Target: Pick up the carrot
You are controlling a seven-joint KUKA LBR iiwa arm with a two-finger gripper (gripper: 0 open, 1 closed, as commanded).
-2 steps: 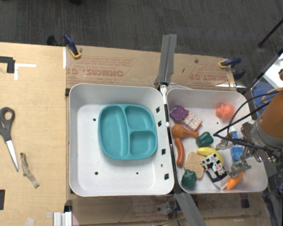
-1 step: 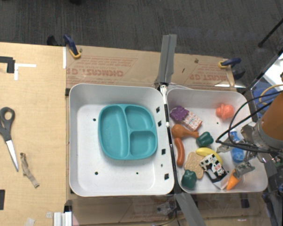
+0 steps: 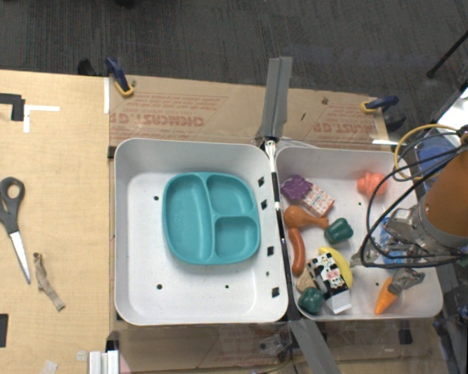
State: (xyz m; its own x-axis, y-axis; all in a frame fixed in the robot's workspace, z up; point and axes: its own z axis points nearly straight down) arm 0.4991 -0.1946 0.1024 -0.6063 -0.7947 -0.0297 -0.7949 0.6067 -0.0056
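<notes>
Down at the lower right of the frame, the orange carrot lies near the right bin's front wall. Just above it hangs the gripper, touching or nearly touching the carrot; I cannot tell how it is set. Left bin holds a teal divided plate.

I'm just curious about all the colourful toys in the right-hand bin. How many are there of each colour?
Orange: 3, the carrot, the hot dog and the chicken leg
Green: 2, one, another
Purple: 1, grapes
Pink: 1, a small box
Salmon: 1, a small toy
Yellow: 1, a banana
Black and white: 1, a cow-patterned carton
Total: 10
</notes>
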